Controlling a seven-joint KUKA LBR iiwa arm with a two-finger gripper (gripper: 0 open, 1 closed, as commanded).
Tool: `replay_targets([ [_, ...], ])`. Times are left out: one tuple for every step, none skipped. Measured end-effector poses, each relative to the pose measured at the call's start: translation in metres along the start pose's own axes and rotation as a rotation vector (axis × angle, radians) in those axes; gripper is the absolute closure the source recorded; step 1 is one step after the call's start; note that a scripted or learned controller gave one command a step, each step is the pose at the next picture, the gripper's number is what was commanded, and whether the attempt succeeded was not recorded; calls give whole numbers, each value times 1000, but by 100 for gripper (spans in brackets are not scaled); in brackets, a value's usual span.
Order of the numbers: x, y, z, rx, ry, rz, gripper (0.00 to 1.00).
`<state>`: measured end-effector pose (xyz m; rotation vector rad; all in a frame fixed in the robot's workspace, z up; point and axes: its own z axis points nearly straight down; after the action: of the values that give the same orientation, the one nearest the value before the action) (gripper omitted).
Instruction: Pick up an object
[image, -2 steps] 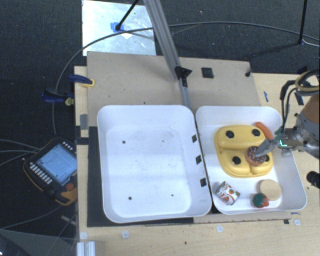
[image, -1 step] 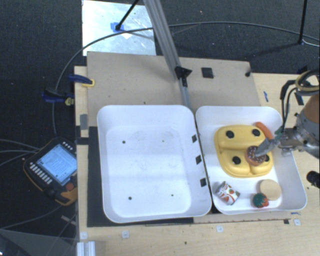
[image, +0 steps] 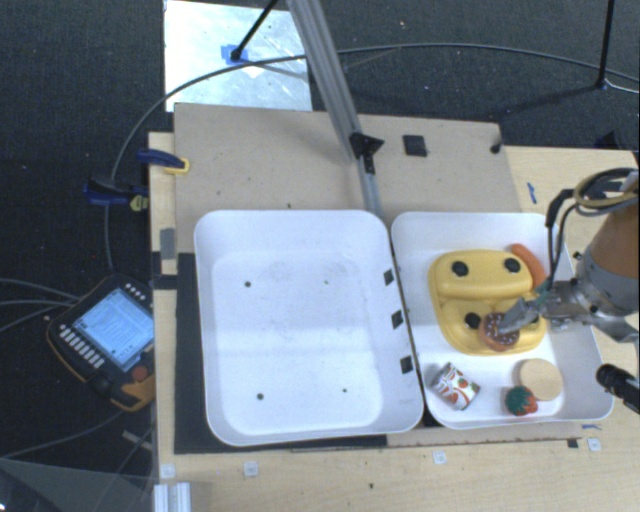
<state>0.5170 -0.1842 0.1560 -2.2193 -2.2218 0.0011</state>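
**binwatcher:** So the arm (image: 610, 270) comes in from the right side, over the right-hand bin (image: 415, 300). The pincer (image: 512, 318) sits low over the front part of a big yellow toy (image: 480, 285) with black dots on it. Right at the tip there's a small round reddish-brown thing (image: 497, 331) lying on the yellow toy's front edge.

**kuka_fan:** Is it actually gripping that round thing?

**binwatcher:** Honestly can't tell. The tip is touching or right on top of it, but the fingers blur together from this angle, so I can't say whether they're wide or narrow, or whether anything's between them.

**kuka_fan:** What else is in that bin?

**binwatcher:** An orange piece (image: 530, 262) poking out behind the yellow toy on its right. Near the front wall: a small crumpled red and white can (image: 455, 386) lying on its side, a tan round disc (image: 541, 377), and just in front of the disc a little red and green thing (image: 518, 401), strawberry-ish. All three are well apart from the pincer.

**kuka_fan:** And the left one?

**binwatcher:** The left bin (image: 215, 300) sits touching the right one on the table (image: 270, 150). There's also a handheld pendant (image: 108, 335) with a lit screen off to the left on the dark floor.
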Motion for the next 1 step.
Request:
replay_targets([
  [-7,1,27,-13,-5,-2,0],
])
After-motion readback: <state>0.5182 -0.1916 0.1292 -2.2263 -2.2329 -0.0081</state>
